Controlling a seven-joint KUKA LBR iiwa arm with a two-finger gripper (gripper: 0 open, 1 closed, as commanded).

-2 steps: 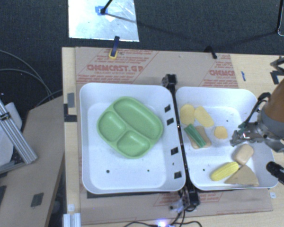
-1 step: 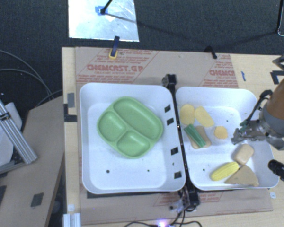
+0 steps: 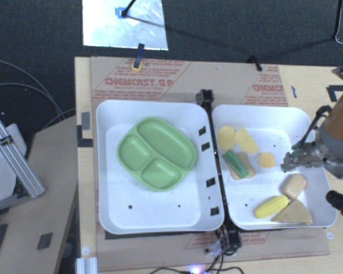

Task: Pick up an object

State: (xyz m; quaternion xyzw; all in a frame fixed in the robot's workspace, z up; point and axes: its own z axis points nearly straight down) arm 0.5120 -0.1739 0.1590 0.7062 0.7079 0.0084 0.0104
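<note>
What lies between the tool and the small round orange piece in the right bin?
In the camera view, bare white bin floor separates the tool from the small round orange piece.

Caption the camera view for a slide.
Pincer over right bin of toy food; green divided plate sits in left bin.

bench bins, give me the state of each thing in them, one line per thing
green divided plate: flat in left bin, nothing on it
green stick: lying on tan slab in right bin
yellow corn: on its side, against tan wedge
beige piece: loose, just below pincer
pincer: low over right bin
</note>
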